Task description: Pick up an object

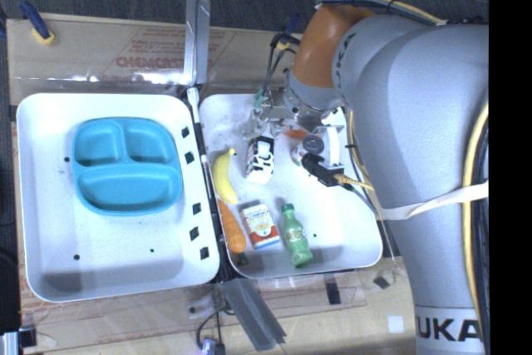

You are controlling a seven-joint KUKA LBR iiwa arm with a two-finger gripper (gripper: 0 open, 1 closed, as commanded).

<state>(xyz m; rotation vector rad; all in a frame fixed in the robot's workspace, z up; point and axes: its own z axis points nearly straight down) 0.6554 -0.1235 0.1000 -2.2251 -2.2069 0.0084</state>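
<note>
Apparently the likeliest target is the small black-and-white object [261,159] in the right bin [359,249], lying toward that bin's upper middle with its long axis running roughly up and down the view. It sits directly below the hand [268,119], touching or very nearly so; whether anything is gripped cannot be told, since the metal parts above it blur together. I judge the coming move to be a short straight descent or a closing, with the object's narrow width presented across the hand. Just beside it to the left lies a banana [223,175], with an orange carrot [233,232] below that along the bin's left wall. A small printed carton [260,225] and a green bottle [294,235] lie nearer the lower edge, well apart from the hand. The left bin [41,262] holds a blue divided plate [126,165].
</note>
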